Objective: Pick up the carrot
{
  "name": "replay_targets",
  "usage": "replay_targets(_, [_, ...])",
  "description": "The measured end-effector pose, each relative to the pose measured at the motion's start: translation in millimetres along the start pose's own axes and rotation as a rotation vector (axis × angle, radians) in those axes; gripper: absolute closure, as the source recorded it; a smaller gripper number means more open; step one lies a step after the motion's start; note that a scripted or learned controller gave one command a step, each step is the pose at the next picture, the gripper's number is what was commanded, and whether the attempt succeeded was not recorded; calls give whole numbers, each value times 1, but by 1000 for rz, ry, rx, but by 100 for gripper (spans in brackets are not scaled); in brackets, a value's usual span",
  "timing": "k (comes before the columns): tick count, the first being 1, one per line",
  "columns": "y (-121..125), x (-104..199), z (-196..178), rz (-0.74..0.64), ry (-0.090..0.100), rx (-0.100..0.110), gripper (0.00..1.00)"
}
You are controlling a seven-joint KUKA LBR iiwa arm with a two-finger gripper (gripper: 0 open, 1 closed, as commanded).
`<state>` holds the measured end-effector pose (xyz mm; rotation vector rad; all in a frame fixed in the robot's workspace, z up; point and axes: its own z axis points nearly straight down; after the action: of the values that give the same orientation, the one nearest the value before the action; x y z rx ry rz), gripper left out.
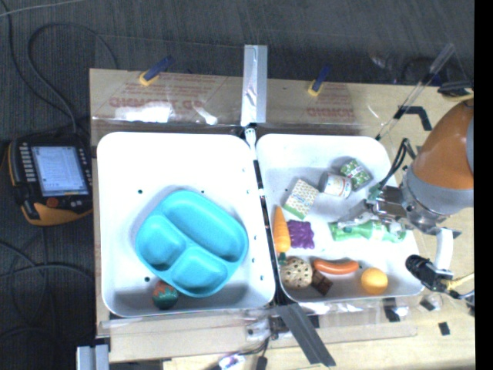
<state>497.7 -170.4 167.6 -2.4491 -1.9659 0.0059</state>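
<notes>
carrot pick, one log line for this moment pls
carrot: at left wall of right bin, untouched | gripper: over bin's right side, apart from carrot | grasp: not yet

The orange carrot (282,230) lies lengthwise against the right bin's left wall.

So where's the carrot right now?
The carrot lies in the right bin, against its left wall, just left of the purple grapes and above the cookie.

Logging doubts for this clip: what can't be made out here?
- Gripper: finger state lost in blur against green packet.
- Arm: cut off by the right edge.
- Small round item: partly tucked under blue tray; identity unclear.
- Carrot: unobstructed.
</notes>
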Motion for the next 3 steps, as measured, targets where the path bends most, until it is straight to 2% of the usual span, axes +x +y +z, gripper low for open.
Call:
replay_targets(1, [-11,-16,48,-121,3,1,0])
replay_targets(2, [-21,51,78,-71,0,-17,0])
replay_targets(3, [-11,-18,56,5,0,-1,0])
